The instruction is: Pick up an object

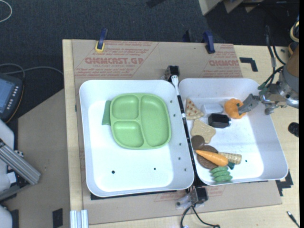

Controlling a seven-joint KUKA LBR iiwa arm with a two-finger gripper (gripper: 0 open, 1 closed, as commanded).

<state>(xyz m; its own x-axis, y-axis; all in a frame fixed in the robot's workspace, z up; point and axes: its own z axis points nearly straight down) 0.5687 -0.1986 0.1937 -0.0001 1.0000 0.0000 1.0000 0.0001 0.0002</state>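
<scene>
A bench covered in brown cardboard (142, 56) printed with red lettering carries two shallow white bins side by side, seen from above at a slant. The cardboard is pinned at its far edge by a yellow clamp (100, 43) and a blue clamp (208, 42). Dark carpet (95, 8) lies beyond the bench, and a grey device with cables (9, 96) sits at the view's left edge.

The left bin (95, 165) holds a pale green divided plate (140, 120) with three compartments, lying flat toward the bin's far half.

The right bin (266, 151) holds the loose objects. The grey arm (290, 87) reaches in from the right over the bin's far right rim. Its gripper (246, 106) points down and left into the bin, with a grey finger touching the right side of an orange round fruit (232, 108). How wide the fingers stand, and whether the fruit is actually between them, cannot be told from this angle.

Just left of the fruit and slightly nearer lies a small black block (219, 120). A waffle-patterned wedge (192, 109) lies by the bin's left wall, and a tan slice of bread (203, 129) sits nearer. Below them a brown disc (197, 141), a carrot (212, 157), a pale corn cob (232, 157) and a green pea pod (221, 175) cluster toward the near left corner, well apart from the gripper.
</scene>
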